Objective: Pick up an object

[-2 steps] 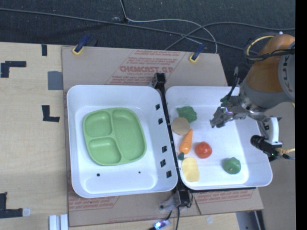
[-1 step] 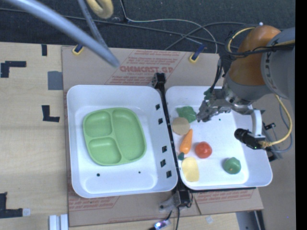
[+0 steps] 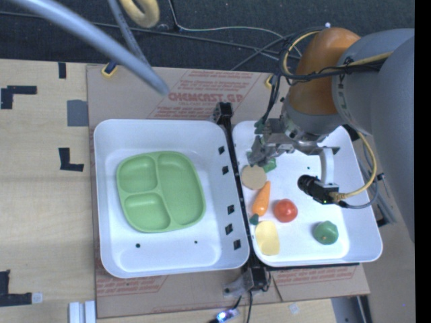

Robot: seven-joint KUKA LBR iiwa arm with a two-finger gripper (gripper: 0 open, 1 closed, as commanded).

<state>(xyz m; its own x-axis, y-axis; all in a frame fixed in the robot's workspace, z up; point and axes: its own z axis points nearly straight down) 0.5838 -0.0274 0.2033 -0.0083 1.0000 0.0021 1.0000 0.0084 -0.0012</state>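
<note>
The bench point(image 3: 40, 180) is pale wood, with a sheet of brown cardboard point(image 3: 202, 93) under two shallow white bins that sit side by side, touching along a dark divider.

The arm point(image 3: 390, 106) comes in from three o'clock, a broad grey body with its orange band point(image 3: 320, 69) rounded over the wrist at about one o'clock of the right bin. Yellow and black cables loop around the wrist and trail down the arm's lower side.

The left bin point(image 3: 108, 247) holds one thing: a light green divided plate point(image 3: 160, 191) with three compartments, lying flat slightly toward nine o'clock of the bin's centre.

The right bin point(image 3: 357, 244) carries the small toy foods, all gathered in its nine-to-six o'clock part. The hand point(image 3: 261, 153) hangs low over the eleven o'clock corner of this bin, just above the topmost of them; whether it is spread or pressed together I cannot tell, since the wrist hides it, and nothing can be seen pinched in it.

Just below the hand lies a tan round biscuit-like disc point(image 3: 254, 177), near the divider. At its five o'clock an orange carrot point(image 3: 261, 198) lies tilted, its green tip pointing toward seven o'clock. Below that, at six o'clock of the carrot, is a pale yellow oblong piece point(image 3: 267, 237), near the bin's front wall. A red tomato point(image 3: 285, 210) sits just beside the carrot at its four o'clock. A green pepper-like piece point(image 3: 326, 232) lies apart at the tomato's four o'clock.
</note>
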